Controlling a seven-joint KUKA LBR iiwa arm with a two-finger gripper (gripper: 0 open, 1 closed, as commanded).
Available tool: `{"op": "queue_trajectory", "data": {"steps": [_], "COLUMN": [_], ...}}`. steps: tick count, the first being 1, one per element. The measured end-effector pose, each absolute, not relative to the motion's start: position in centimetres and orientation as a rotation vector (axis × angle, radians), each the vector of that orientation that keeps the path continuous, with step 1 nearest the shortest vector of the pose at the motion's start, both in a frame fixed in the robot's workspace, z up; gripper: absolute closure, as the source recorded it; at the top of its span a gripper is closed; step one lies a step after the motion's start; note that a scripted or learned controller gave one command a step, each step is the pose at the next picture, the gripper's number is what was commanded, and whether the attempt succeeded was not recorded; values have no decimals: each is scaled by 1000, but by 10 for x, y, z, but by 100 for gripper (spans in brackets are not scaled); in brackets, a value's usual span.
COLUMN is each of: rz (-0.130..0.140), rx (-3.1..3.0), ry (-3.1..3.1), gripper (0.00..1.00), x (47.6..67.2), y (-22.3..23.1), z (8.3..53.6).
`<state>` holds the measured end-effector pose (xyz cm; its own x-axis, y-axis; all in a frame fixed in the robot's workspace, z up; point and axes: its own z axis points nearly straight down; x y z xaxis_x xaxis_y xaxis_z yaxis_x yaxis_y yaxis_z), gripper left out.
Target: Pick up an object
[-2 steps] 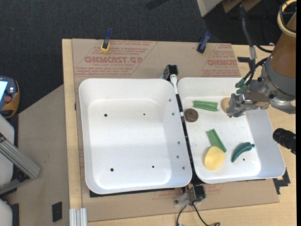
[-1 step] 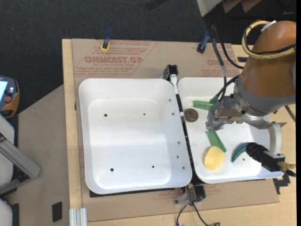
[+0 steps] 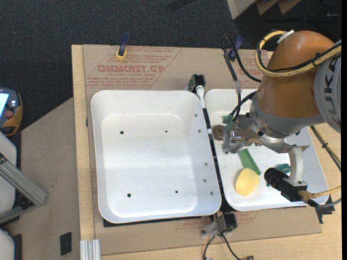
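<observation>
Low over the bin on the view's right (image 3: 216, 106), close to its left wall, the gripper (image 3: 228, 137) is seen beneath the grey and orange arm (image 3: 295, 75). Whether it is wide, narrow or closed on anything cannot be told, since it is blurred and partly covered by the wrist. Just beside it, nearer the camera, a green stick-shaped object (image 3: 250, 161) is laid at a slant on the bin floor. A yellow rounded object (image 3: 246, 182) is found at the green one's lower end, touching or nearly so. The other bin (image 3: 108, 161) is set alongside, on a cardboard sheet (image 3: 141, 64).
</observation>
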<state>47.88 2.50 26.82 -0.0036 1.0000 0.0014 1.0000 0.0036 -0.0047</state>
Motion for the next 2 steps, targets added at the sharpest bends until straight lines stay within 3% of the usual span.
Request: {"op": "queue_trajectory", "data": {"steps": [1, 2], "rz": [-4, 6], "rx": [-2218, -2214], "ry": [-2227, -2222], "gripper": [100, 100], "x": [479, 478], "y": [64, 106], "z": [283, 243]}}
